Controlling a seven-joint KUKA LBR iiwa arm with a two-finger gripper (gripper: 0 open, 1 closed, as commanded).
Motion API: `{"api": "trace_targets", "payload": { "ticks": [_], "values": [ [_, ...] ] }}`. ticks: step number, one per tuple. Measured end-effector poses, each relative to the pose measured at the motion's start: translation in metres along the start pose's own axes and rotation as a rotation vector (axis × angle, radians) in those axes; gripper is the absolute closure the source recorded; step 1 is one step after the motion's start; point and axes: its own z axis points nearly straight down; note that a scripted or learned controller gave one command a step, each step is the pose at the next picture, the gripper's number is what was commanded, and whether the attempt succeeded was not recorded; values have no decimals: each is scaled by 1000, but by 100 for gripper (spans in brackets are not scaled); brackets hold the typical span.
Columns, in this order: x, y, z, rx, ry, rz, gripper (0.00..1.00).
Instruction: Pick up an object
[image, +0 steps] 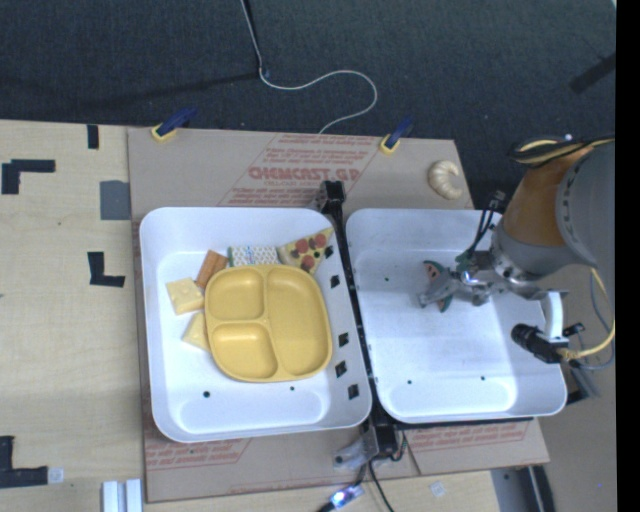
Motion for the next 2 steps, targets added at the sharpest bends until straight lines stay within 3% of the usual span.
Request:
{"api": "trace_targets", "payload": {
  "ticks": [1, 2],
  "values": [
    [0, 1, -13, -3, 0, -1, 100],
    [-7, 7, -70, -5, 1, 2, 100]
  ]
}}
